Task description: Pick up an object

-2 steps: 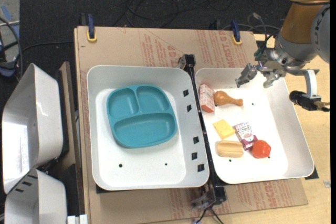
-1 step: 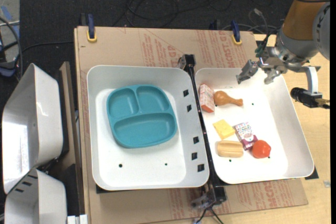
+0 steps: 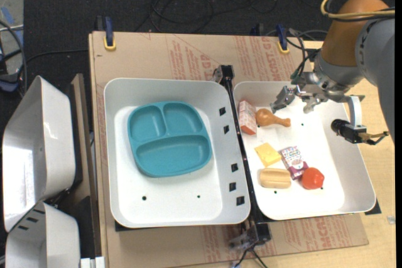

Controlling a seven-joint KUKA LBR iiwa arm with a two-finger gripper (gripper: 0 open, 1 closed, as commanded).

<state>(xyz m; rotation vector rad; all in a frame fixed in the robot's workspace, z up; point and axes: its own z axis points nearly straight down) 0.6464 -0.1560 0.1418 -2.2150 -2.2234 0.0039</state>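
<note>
Pincer [image 3: 294, 99]: over the right shallow white plastic bin [image 3: 352, 188], fingers apart, nothing between them. Just below-left of it: tan plastic drumstick [image 3: 272, 117]. Left of that: small red-and-white carton [image 3: 247, 118]. Further below the pincer: yellow cheese wedge [image 3: 267, 154], pink-and-white packet [image 3: 293, 160], beige bread roll [image 3: 275, 179], red tomato [image 3: 313, 178]. Far left of the pincer: left shallow white bin [image 3: 119, 198] holding a teal three-section plate [image 3: 168, 138]. Brown board counter [image 3: 182, 50] beneath.

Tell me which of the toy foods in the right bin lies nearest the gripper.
The chicken drumstick, the tan piece just below-left of the gripper. The cheese wedge, bread roll and tomato sit farther toward the bin's front.
</note>
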